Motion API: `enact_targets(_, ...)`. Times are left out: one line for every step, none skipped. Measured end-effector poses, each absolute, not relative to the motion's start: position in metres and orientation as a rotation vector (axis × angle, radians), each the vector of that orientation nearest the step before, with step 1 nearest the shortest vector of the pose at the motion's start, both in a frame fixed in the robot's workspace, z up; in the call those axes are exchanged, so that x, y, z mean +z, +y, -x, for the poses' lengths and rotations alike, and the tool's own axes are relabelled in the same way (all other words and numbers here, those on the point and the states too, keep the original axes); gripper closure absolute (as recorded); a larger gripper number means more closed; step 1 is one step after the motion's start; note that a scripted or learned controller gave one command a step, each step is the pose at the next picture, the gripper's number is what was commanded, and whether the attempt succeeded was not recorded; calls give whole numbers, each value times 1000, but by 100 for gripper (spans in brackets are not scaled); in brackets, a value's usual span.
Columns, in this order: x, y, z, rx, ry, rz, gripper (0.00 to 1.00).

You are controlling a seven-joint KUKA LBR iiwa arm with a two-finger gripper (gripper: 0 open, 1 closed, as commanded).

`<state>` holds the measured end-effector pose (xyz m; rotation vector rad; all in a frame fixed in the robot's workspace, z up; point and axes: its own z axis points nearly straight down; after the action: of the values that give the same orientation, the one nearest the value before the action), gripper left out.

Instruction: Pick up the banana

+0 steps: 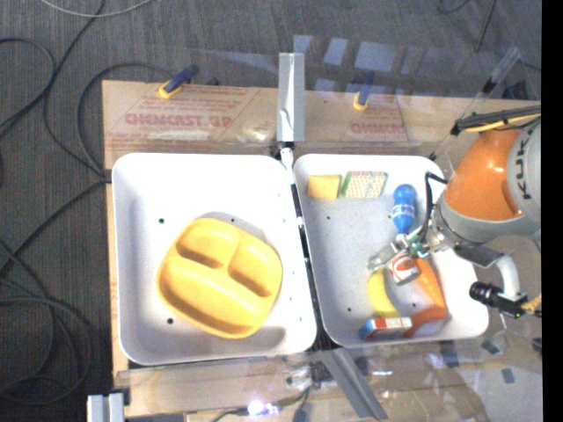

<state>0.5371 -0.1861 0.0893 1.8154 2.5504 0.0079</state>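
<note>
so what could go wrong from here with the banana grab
1. The banana lies packed among other things: an orange object beside it and a red and white box at its lower end. The tool might close on one of those instead.
2. The banana sits partly under the tool and the clutter, so little of it is exposed; a grip may slip off.
3. A blue bottle stands close by and could get knocked.

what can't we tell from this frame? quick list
- Gripper, camera view: the wrist covers its fingers, so their state and any contact are unclear.
- Banana: partly under the gripper and an orange box; its full outline is hidden.
- Small red and white item at the gripper: too small to identify.
- Arm: cut off by the right edge.
- Sponge texture: too blurred to read.
</note>
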Motion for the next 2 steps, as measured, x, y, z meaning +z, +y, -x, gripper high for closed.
enact_targets(124,-198,-484,0,2609,-1754,0)
enact_targets(98,-144,-484,2,2856,-1312,0)
